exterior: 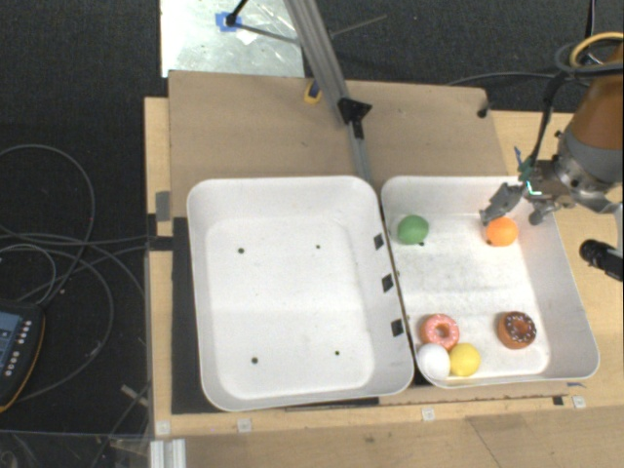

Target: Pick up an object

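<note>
The pincer, fingers spread and holding nothing, hangs over the right bin near its far edge, just beside the orange ball. A green ball sits well apart; open floor lies between them and the near-edge cluster.

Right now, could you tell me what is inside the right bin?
The right bin holds a green ball, orange ball, pink donut, brown donut, white ball and yellow ball. The gripper covers its far corner.
</note>
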Available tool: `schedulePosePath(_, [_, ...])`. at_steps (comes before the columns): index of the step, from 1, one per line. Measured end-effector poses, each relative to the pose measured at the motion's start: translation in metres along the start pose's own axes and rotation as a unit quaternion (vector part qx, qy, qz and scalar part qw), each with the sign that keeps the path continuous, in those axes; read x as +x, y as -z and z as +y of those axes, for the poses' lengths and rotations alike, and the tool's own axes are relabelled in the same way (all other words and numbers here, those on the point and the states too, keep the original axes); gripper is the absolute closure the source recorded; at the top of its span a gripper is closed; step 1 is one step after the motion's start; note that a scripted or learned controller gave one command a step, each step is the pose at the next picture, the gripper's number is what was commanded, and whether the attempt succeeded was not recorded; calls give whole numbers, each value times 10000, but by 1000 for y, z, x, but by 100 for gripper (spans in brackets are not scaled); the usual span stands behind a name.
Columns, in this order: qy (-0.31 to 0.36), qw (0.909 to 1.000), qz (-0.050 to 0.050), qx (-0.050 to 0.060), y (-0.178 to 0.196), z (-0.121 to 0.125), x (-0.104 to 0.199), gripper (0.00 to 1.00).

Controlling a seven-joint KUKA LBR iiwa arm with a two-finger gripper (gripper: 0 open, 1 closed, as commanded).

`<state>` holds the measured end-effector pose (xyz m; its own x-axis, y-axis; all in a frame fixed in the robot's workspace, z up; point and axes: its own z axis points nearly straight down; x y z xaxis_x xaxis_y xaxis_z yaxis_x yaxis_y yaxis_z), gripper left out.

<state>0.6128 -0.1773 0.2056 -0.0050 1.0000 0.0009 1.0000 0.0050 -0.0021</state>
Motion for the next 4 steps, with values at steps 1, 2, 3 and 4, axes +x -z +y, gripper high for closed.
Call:
schedulePosePath(1, [8,10000,-7,-16,2,1,0,0])
schedulePosePath(2, [-10,10000,-3,1,-39,-1,-1,0])
schedulePosePath(3, [-23,10000,-1,10,-96,-6,-8,0])
schedulePosePath(4, [-19,10000,-5,-8,-116,-6,-8,0])
